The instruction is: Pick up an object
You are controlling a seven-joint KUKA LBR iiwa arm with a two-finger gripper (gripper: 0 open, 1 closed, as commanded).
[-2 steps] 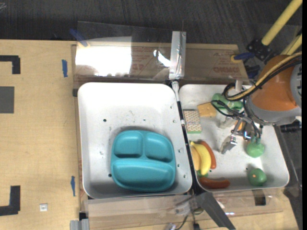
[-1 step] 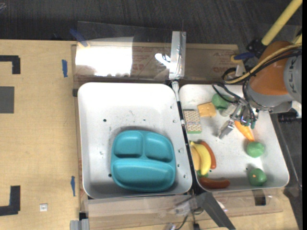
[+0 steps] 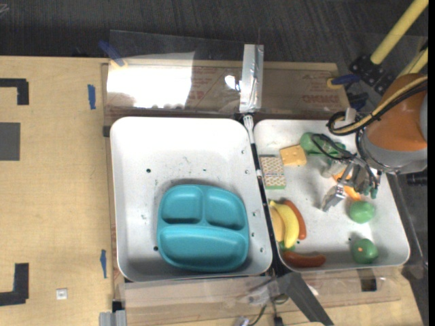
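Hand (image 3: 338, 194), grip state unclear, sits among an orange piece (image 3: 353, 191), green ball (image 3: 361, 211) and banana (image 3: 285, 223).

The surface (image 3: 47, 182) was pale wood with black marks and blue tape bits at 9 o'clock. Two white bins rested on it side by side: the left bin (image 3: 136, 148) near centre, the right bin (image 3: 394, 229) at 3 o'clock, rims touching.
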